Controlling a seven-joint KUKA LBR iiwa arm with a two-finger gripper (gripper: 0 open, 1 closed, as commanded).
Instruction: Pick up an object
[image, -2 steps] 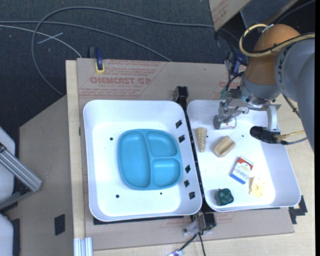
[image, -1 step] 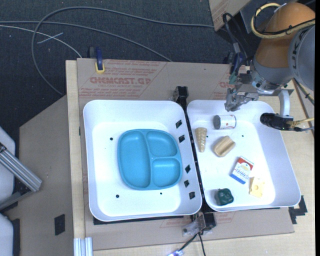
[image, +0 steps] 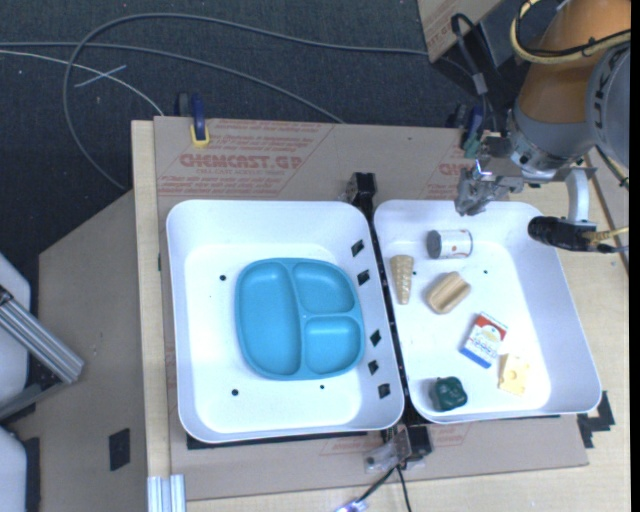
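Reading "CHEMCAST GP" on the board (image: 240, 160), gripper (image: 470, 203) hanging above the can (image: 449, 243), its grip unclear

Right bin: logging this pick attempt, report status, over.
Gripper above right bin's far edge, holding nothing. Nearest: small can, lying on its side. Path unobstructed.

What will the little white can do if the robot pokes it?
The little white can lies on its side in the right bin, so it would probably roll rather than slide. It looks small and smooth, so it may be light and could slip from a loose pinch. The end effector hangs just above it, near the bin's far rim.
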